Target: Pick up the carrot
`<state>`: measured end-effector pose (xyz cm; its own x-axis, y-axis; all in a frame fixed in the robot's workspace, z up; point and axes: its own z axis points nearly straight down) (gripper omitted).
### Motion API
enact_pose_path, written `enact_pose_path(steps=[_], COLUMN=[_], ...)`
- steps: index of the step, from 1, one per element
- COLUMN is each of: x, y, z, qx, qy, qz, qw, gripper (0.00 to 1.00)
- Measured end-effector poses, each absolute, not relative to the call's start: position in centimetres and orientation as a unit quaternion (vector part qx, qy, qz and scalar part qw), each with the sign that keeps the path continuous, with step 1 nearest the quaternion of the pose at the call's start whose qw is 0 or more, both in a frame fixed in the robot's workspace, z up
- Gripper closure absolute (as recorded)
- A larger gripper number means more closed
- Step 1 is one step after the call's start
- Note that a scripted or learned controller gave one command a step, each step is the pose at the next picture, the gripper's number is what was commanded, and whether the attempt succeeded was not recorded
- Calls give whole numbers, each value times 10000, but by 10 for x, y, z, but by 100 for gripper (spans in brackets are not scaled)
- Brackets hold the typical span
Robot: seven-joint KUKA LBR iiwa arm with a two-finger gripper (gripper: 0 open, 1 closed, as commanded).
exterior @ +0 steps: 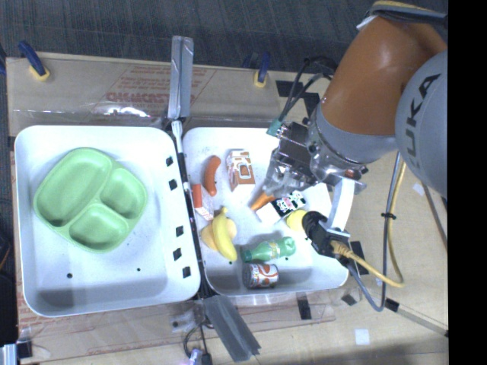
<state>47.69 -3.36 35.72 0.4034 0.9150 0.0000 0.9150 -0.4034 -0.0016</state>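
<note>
The carrot [261,201] is a small orange piece lying in the middle of the right bin [323,280], beside a white box with black marks [283,205]. My gripper [275,182] hangs low over the bin, with its tip right at the carrot's upper right end. The wrist's bulk hides how the tip meets the carrot. The grey arm with its orange band comes in from the upper right.
The right bin also holds a red sausage [211,175], a small carton [240,167], a banana [222,236], a green bottle [270,249], a can [261,275] and a yellow object [295,220]. A green divided plate [91,196] lies in the left bin [46,299].
</note>
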Motion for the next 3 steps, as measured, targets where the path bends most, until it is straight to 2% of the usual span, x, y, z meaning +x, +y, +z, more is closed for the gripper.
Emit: enact_pose_path(steps=[1,2,3], x=[477,504,523], y=[-34,-90,-162], z=[357,265,186], qx=[-8377,-8332,-8496], qy=[-5462,-5530,-5274], qz=[9,24,24], qw=[10,23,26], gripper=[0,0,0])
